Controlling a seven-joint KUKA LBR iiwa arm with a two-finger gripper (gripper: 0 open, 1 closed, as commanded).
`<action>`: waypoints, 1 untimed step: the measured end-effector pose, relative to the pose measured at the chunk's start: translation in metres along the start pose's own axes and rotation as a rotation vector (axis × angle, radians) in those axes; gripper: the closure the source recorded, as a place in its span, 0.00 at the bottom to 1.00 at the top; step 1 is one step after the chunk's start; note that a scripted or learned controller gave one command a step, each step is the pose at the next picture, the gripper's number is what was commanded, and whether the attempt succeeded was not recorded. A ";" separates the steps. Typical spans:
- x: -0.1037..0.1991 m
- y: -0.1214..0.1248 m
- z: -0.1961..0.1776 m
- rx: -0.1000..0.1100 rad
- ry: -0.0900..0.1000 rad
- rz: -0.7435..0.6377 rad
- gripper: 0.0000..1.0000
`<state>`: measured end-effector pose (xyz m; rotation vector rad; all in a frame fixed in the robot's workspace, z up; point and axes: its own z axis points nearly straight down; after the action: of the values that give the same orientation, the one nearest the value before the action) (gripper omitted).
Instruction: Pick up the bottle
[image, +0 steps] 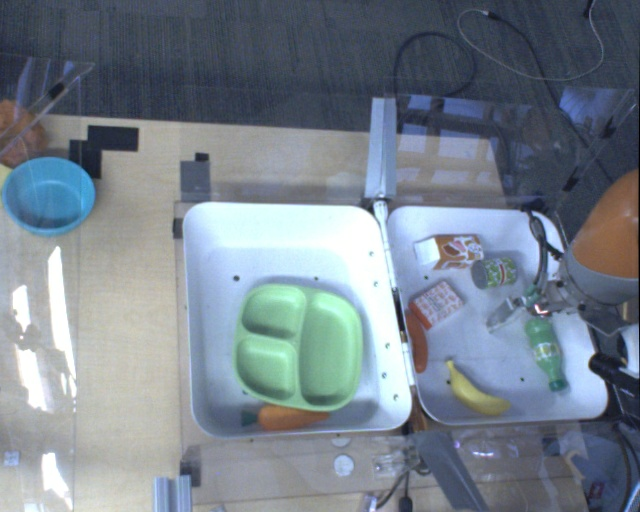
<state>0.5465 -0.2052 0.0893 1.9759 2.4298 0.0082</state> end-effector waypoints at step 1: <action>0.000 0.004 -0.013 -0.009 -0.003 -0.003 1.00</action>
<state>0.5503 -0.2040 0.1023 1.9667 2.4265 0.0166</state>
